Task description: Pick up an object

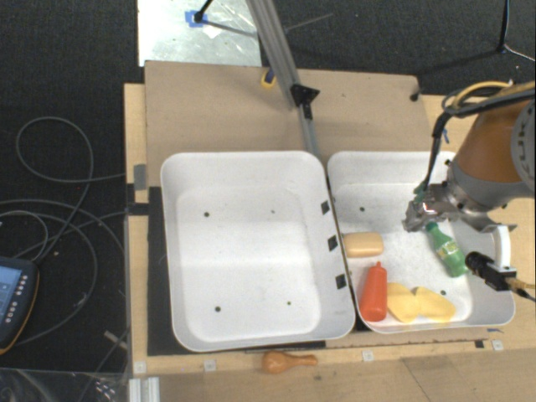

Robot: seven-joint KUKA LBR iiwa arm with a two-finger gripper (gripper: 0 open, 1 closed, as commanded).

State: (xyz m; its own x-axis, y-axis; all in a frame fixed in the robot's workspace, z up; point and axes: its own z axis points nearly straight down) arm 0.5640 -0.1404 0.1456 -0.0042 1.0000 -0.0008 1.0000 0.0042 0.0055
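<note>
The right bin holds a beige block, a red bottle, two yellow pieces and a green bottle. My gripper hangs low over the right part of that bin, just left of the green bottle's top end. The wrist and orange band rise to its upper right.
The left bin sits beside the right one. A tan wooden piece lies on the bench in front of the bins. A grey pole slants across the back. Cables and a handheld pendant lie on the floor at left.
</note>
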